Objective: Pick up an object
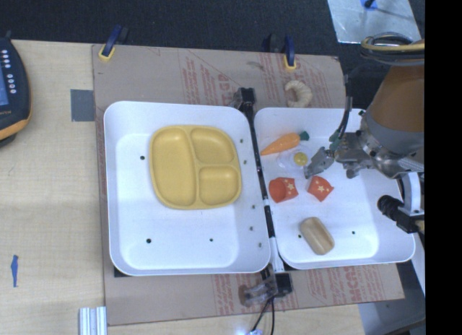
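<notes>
Orange carrot (280,143) lies near the top-left corner of your right bin (390,254), with a small yellow piece (299,158) just below its green end. Two red pieces sit toward the bin's left edge: one (283,188) close to that edge, the other (320,188) just beside it toward the middle. A tan, bread-like lump (316,235) rests nearer the bottom edge, apart from the rest.

Your gripper (317,164) reaches in from the right edge and hangs over the middle of the bin, its tip between the yellow piece and the second red piece. The fingers look slightly apart and nothing sits between them, so you hold no object yet.

By my reading you are in the approach step, lining up before descent. The second red piece is the closest target. The next move calls for centring the fingers over it, lowering until they straddle it, then closing. Watch the yellow piece nearby; a finger could nudge it.

The left bin (123,182) carries a yellow divided plate (193,165) and plays no part now.
</notes>
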`<action>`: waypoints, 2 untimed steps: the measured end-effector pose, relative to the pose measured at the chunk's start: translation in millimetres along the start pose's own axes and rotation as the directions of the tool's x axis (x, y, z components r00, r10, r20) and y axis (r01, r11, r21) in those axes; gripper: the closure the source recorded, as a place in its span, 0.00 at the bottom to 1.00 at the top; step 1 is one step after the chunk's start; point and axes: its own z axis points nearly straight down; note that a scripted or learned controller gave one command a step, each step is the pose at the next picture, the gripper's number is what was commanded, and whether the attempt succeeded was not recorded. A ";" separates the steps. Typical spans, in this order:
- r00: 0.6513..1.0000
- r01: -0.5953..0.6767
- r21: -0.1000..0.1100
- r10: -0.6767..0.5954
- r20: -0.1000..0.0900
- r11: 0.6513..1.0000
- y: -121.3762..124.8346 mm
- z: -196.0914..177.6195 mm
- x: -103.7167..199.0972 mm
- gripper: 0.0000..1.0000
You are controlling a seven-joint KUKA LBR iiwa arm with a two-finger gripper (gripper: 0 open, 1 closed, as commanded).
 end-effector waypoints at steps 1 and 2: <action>1.000 -0.001 -0.001 0.001 0.001 1.000 13.7 108.6 -39.4 0.00; 1.000 0.000 0.000 0.000 0.002 1.000 12.7 95.7 -39.9 1.00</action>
